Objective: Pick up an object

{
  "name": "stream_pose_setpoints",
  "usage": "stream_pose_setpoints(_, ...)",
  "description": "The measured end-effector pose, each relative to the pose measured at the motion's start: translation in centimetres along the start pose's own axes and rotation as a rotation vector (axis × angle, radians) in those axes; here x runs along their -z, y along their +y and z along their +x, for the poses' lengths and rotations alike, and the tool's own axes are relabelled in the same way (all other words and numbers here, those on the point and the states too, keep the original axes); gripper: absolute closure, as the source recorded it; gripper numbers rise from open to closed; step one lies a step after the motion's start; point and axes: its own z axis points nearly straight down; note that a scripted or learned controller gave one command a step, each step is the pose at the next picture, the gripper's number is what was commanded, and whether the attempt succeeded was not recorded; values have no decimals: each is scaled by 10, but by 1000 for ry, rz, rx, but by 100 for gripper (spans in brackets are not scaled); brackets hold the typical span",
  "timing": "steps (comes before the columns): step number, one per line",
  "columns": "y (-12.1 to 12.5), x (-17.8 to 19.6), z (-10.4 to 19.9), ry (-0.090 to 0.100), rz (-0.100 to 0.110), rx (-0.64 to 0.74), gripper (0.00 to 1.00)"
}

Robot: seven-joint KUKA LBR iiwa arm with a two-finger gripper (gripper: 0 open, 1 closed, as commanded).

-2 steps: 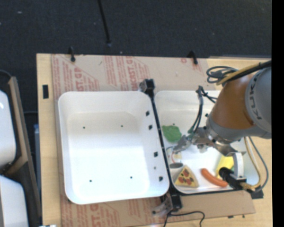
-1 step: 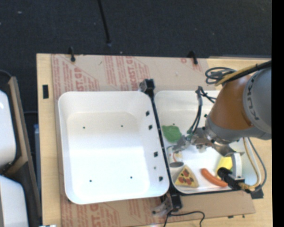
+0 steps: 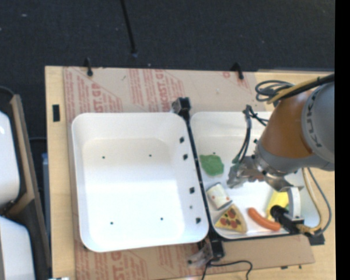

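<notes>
My gripper (image 3: 235, 177) hangs over the middle of the right bin (image 3: 221, 121), below the orange wrist band. Just left of it lies a green lumpy object (image 3: 212, 164). In front of it, toward the near side, rests a small white block with a dark band (image 3: 219, 196). A pizza slice toy (image 3: 231, 220) lies at the bin's near edge, with an orange-red sausage (image 3: 263, 219) to its right. A yellow object (image 3: 278, 202) sits near the bin's right side. Nothing shows between the fingers.
The left bin (image 3: 84, 156) sits beside the right one, divided by a black clip rail (image 3: 191, 162). Both rest on a cardboard sheet (image 3: 122, 89) on the bench. The arm covers the right bin's far right part.
</notes>
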Motion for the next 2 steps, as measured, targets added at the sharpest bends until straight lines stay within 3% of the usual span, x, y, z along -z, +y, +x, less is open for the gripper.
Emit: stream_pose_setpoints(2, 13, 95, 0, 1, 4, 3, 100)
